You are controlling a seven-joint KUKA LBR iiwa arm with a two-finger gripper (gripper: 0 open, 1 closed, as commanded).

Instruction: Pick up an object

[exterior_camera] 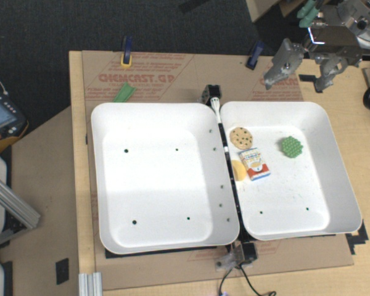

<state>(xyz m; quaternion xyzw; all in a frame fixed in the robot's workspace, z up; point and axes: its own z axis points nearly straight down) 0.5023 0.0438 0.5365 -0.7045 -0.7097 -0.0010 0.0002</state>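
Camera view, looking down at a slant on the bench: two shallow white bins sit side by side on a brown cardboard sheet (172,73). The left bin (111,165) fills the middle of the frame; the right bin (333,165) lies in the right half, its inner edge touching the left bin's.

All the objects lie in the left part of the right bin. A round cookie (241,137) with dark spots lies near the bin's upper left corner. Just below it a small red and white carton (254,163) lies tilted, and a yellow piece (238,169) touches the carton's left side, close to the bin's inner wall. A green bumpy ball (291,147) sits apart to the right of the cookie.

The gripper (302,73) hangs in the upper right of the frame, above the cardboard beyond the right bin's far rim. Its two grey fingers (280,66) stand spread apart with nothing between them.
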